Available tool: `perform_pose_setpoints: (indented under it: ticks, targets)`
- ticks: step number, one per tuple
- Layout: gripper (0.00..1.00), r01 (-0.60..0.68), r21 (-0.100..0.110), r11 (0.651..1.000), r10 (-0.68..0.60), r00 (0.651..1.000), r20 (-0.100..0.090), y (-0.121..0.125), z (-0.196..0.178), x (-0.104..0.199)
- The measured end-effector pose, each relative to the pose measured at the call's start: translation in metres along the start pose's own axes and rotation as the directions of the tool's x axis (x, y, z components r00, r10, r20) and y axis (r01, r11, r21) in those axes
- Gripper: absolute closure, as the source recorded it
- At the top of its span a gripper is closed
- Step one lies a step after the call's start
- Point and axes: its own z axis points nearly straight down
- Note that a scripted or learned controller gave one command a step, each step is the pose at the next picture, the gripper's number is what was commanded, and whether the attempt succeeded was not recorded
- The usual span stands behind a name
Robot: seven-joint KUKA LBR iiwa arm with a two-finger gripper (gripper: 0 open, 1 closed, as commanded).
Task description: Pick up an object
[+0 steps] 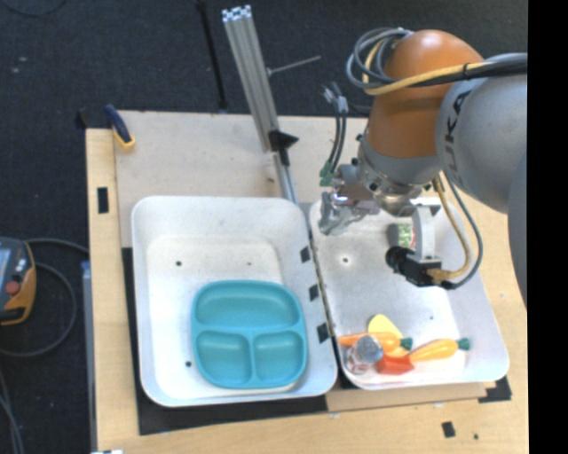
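Yellow, orange, red toys (401, 344), heaped together

No legible text, label, brand or number — only a black-and-white checker marker (236, 12) atop the aluminium post (257, 89).

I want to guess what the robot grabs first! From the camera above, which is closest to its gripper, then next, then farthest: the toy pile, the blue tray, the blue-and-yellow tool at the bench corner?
From the gripper:
1. Toy pile, at the near end of the right bin.
2. Blue tray, in the left bin.
3. Blue-and-yellow tool, at the bench's far left corner.
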Motion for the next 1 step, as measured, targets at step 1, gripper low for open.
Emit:
perform_pose_setpoints:
  ticks: [1]
  targets:
    - [1.0, -0.001, 0.0, 1.0, 0.001, 1.0, 0.001, 0.0053, 0.0053, 0.044]
